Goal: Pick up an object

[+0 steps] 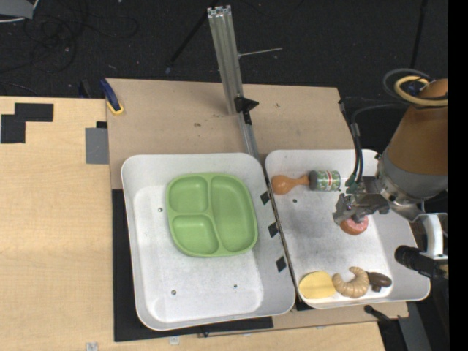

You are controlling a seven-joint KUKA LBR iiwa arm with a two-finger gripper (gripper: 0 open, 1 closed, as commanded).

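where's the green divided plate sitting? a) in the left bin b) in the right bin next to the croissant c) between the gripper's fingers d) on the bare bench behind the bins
a: the green divided plate lies flat on the floor of the left bin, while the croissant and the gripper are over in the right bin.

gripper (355,212) over pink object (355,226) | right bin (322,251) | green tray (212,215) left

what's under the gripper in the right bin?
A pinkish-red round object sits directly below the gripper. Its lower edge shows; the gripper covers its top, so contact and its full shape can't be judged.
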